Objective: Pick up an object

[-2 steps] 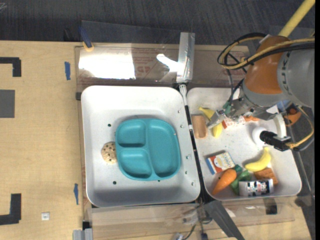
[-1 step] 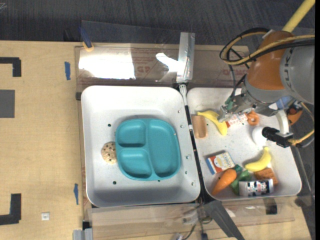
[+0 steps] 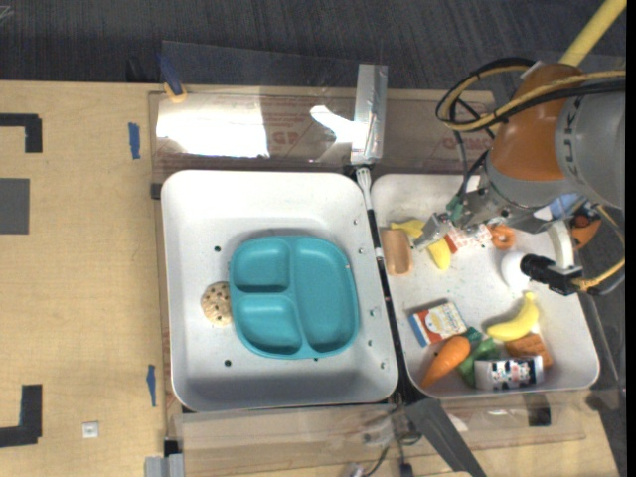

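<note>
**Gripper low over the far-left part of the right bin, beside a yellow piece**

The grey arm (image 3: 599,147), with its orange band (image 3: 530,139), reaches in from the right and sets the gripper (image 3: 438,231) low in the right bin (image 3: 477,288), near the bin's far-left corner. Whether the gripper is released, clenched or grasping anything cannot be told at this slant.

The nearest candidate for picking is a small yellow piece (image 3: 439,254), which lies on the bin floor just beside the gripper tip, on its near side. It cannot be told whether the two touch. The piece is short, and its long axis runs at a slant from far-left to near-right.

Close neighbours crowd it:
- A tan roll (image 3: 397,253) lies just to its left, against the wall shared with the left bin, with its long axis running from far to near.
- A red-and-white packet (image 3: 469,238) sits just to its right, under the wrist.
- A small orange thing (image 3: 502,235) lies beyond the packet.

The near half of the bin holds a separate cluster, well apart from the gripper:
- a small carton (image 3: 439,321)
- a carrot (image 3: 446,360) pointing near-left
- a green thing (image 3: 484,346)
- a curved banana (image 3: 519,320)
- a can (image 3: 509,372) lying on its side along the near wall

In the left bin (image 3: 189,266) a teal divided plate (image 3: 298,296) sits near the middle, with a cookie (image 3: 216,303) touching its left edge
</note>
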{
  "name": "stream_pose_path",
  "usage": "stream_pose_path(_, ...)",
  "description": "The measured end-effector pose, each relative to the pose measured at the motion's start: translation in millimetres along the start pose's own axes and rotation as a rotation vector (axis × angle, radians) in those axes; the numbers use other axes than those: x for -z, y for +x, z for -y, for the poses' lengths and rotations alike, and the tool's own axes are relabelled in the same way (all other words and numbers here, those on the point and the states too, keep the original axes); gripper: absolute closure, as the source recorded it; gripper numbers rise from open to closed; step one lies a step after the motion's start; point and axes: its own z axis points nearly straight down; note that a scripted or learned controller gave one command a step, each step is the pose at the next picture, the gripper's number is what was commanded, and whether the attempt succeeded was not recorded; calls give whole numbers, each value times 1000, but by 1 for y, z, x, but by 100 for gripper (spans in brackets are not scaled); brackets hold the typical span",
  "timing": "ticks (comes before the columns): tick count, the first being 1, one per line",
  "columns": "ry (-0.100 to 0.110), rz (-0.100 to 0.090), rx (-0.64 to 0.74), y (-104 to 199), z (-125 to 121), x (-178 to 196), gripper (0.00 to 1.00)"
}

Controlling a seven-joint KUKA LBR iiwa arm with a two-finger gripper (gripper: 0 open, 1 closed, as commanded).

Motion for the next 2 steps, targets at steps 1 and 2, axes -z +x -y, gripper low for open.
stream_pose_path(1,0,3,-50,1,-12,-17,0)
stream_pose_path(2,-10,8,-49,-1,-15,-4,100)
